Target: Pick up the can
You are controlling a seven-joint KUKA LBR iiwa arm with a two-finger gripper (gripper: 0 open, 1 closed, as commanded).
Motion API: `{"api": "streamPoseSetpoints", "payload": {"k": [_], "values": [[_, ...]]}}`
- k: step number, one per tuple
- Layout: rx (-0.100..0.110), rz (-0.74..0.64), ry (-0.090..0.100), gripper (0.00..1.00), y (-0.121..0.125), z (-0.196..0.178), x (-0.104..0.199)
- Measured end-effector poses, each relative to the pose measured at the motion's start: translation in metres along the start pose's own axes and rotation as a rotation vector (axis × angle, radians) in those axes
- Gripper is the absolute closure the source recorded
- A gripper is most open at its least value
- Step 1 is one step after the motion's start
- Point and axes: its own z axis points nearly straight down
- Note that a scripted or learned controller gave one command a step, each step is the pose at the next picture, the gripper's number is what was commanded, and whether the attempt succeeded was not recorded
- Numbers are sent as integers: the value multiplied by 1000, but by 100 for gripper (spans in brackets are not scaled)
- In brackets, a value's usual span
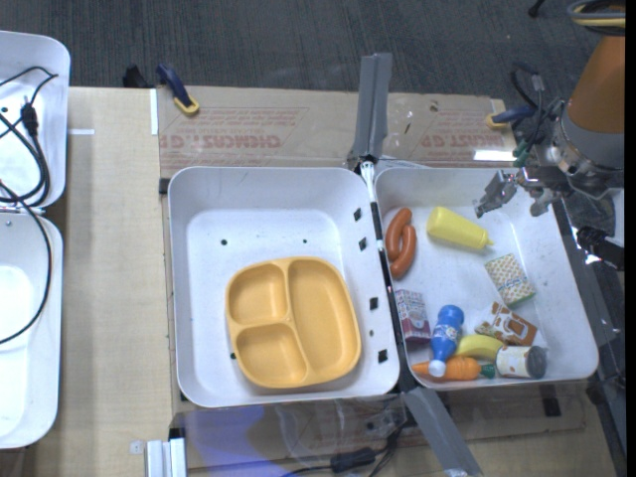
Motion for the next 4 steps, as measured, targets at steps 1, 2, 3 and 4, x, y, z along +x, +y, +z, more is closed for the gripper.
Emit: {"api": "streamPoseSetpoints", "payload": {"k": [1, 2, 3, 4], "values": [[-3, -43, 0, 0, -49, 123, -39], [1, 217, 2, 0, -108, 132, 6], [-2, 11, 1, 0, -88, 132, 10], [2, 14, 2, 100, -88, 125, 9]]}}
